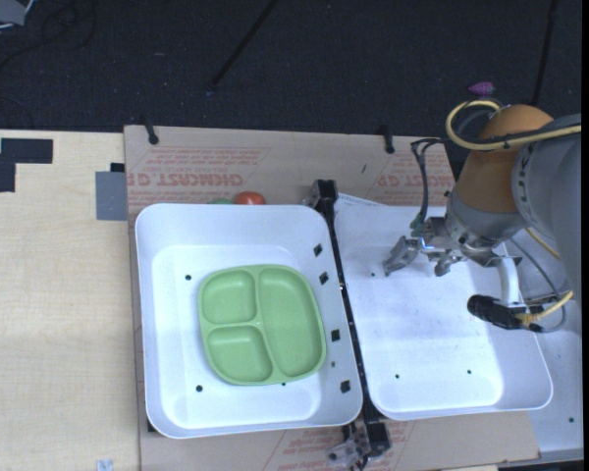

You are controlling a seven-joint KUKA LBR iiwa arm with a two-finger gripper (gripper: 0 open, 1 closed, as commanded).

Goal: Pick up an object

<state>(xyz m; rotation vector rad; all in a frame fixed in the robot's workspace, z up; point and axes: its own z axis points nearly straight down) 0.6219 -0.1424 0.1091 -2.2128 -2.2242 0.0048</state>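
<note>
Hovering over the right bin (442, 361) at the right of the frame, the pincer (422, 260) points left with its two fingers spread apart and nothing between them. The grey arm (545, 180) with its orange band (496, 170) reaches in from the right edge. Over in the left bin (167, 234), a green divided plate (261, 324) lies flat near the centre of the frame, well apart from the pincer. A small red object (249, 199) peeks out just behind the left bin's upper rim. Both bins sit side by side on the tabletop (49, 292).
</note>
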